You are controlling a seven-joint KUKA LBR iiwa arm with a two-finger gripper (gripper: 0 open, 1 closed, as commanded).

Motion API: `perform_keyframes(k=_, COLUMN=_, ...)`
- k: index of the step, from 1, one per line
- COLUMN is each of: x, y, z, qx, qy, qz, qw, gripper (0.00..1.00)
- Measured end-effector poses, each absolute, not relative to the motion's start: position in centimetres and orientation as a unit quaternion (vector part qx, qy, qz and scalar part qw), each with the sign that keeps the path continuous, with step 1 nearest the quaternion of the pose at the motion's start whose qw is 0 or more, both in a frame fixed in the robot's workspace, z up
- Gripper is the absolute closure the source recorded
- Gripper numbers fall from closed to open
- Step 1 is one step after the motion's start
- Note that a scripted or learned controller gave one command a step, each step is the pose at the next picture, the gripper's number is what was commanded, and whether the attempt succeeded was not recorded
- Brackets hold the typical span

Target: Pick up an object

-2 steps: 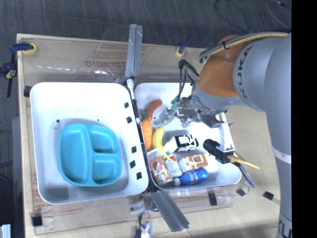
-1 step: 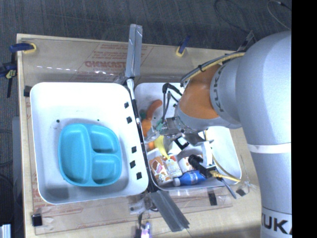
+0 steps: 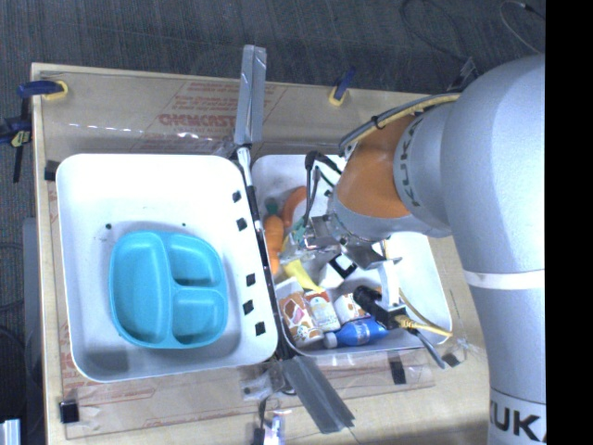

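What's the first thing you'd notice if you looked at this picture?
Probably the big grey robot arm with its orange band, leaning in from the right over the right bin. Next, the bright blue divided plate lying alone in the left bin. Then the jumble under the arm: an orange carrot, a blue bottle and small packets.

From my remote station: the arm point(image 3: 463, 174) reaches in from the right, its gripper point(image 3: 320, 244) low over the right bin point(image 3: 431, 267). Beside the gripper to the left lies a carrot point(image 3: 274, 237); just below it, a yellow item point(image 3: 298, 271), small food packets point(image 3: 310, 311) and a blue bottle point(image 3: 359, 334). Well left of the tool, the left bin point(image 3: 83, 193) holds a blue divided plate point(image 3: 169, 287).
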State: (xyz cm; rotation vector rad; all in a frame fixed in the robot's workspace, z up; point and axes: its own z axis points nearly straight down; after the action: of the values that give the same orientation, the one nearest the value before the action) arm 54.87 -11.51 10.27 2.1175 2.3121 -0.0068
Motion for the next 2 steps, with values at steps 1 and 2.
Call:
perform_keyframes(k=1, x=56.83, y=-5.42, z=19.17, qx=0.705, qy=0.709, qz=-0.0013, qw=-0.001, gripper=1.0)
perform_keyframes(k=2, x=56.82, y=-5.44, z=19.15, qx=0.706, qy=0.709, qz=-0.0013, qw=-0.001, gripper=0.0)
